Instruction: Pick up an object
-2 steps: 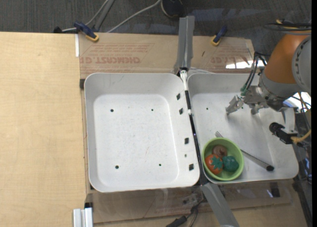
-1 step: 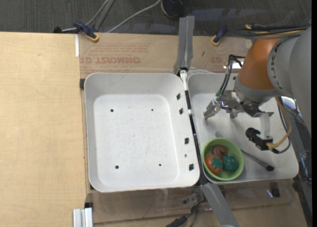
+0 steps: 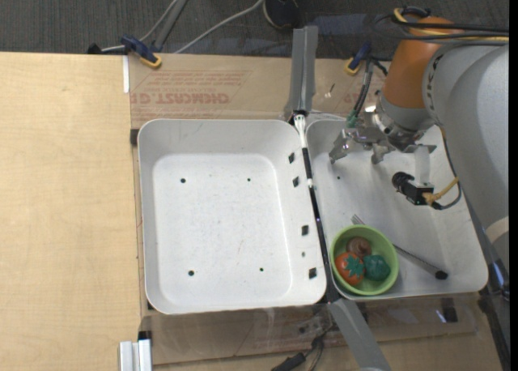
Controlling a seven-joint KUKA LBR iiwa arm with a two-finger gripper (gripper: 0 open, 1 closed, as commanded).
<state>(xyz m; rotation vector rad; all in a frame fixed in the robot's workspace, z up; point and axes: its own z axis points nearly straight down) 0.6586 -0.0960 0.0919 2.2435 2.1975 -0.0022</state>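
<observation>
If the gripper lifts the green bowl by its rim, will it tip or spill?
The green bowl looks light and stiff, probably plastic. It holds small round things, so a one-sided lift would likely tilt it and roll them out. It sits in the right bin's corner, which may hinder access.

bins (image 3: 218, 138): white smooth plastic, slight sheen | bowl (image 3: 390, 274): green glossy plastic | bench (image 3: 57, 199): pale matt wood
</observation>
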